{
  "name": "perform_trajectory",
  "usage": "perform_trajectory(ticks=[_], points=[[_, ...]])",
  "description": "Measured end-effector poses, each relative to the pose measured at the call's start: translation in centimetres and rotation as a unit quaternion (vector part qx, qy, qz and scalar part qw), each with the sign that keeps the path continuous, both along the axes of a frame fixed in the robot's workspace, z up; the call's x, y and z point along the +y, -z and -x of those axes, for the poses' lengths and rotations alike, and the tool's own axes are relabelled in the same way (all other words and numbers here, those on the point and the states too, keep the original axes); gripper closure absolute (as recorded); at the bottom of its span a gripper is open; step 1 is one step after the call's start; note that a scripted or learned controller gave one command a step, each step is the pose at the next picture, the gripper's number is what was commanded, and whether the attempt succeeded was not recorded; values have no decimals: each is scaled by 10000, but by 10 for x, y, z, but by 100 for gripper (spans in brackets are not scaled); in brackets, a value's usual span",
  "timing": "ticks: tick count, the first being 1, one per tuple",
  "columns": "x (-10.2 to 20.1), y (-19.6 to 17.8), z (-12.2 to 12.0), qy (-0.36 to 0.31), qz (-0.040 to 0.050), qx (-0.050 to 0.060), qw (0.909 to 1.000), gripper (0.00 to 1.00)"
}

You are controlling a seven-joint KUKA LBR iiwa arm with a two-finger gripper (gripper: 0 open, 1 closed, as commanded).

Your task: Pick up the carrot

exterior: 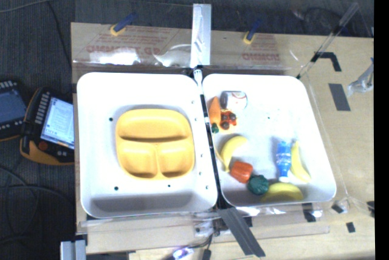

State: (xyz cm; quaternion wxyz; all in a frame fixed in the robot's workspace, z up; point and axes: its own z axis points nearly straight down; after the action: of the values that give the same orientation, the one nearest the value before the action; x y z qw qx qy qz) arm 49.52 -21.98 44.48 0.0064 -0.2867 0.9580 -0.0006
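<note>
Dark carpet surrounds a light wooden bench (352, 149) carrying two shallow white bins side by side. Left bin (97, 131) holds a yellow divided tray (155, 142) with three compartments, lying flat near the middle. Right bin (304, 107) holds the carrot (214, 110), orange, lying lengthwise against the left wall by the divider between the bins, touching a small red and orange toy (228, 119). Just beyond them sits a white ball with red marks (234, 99). Further toward the near edge: a yellow banana-like piece (231, 147), a red pepper (241, 171), a dark green item (258, 184), a blue and white bottle (283, 158) and two more yellow bananas (299, 161) (282, 191). Clear sheeting behind the bins bears reddish print, too blurred to read. A handheld pendant with a lit screen (48, 128) lies on the carpet at left; its text is illegible. The pincer's state cannot be told.
</note>
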Motion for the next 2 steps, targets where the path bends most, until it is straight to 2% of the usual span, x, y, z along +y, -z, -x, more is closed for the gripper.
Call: perform_trajectory(ticks=[1, 2], points=[[2, -10, -3, -12, -5, -33, 10000, 100], [2, -10, -3, -13, -6, -32, 10000, 0]])
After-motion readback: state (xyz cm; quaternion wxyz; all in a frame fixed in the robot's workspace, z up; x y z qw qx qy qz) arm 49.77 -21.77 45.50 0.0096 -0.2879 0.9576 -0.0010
